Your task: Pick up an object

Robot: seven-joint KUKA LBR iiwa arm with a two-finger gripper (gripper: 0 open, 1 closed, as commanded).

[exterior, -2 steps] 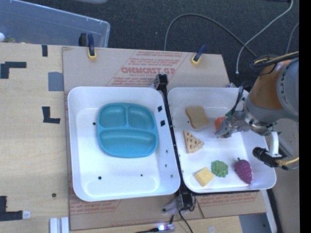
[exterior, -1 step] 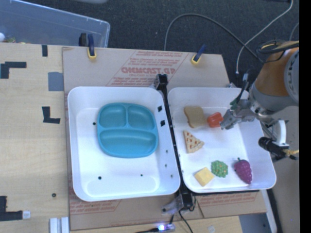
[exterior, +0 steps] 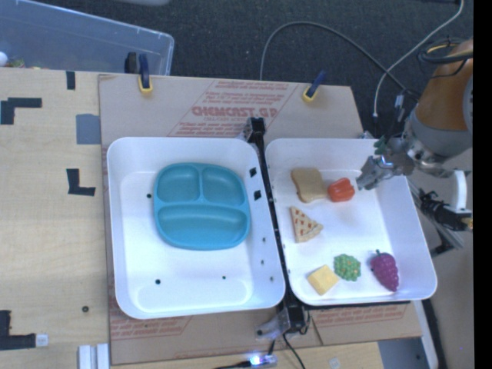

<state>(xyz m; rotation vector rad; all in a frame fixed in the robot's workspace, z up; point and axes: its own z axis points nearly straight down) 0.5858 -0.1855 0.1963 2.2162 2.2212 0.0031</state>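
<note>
Though pincer [exterior: 370,177] grip unreadable, two white bins [exterior: 131,206] on cardboard-topped bench [exterior: 223,108], dark carpet [exterior: 323,6] behind.

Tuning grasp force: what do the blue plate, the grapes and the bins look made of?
Blue plate: likely moulded plastic, matte; uniform colour, soft-edged compartments.
Grapes: probably toy plastic or rubber, slightly glossy; one solid purple lump with bumps, too small to tell hardness.
Bins: look like thin rigid white plastic, smooth with a faint sheen and rounded corners.
</note>
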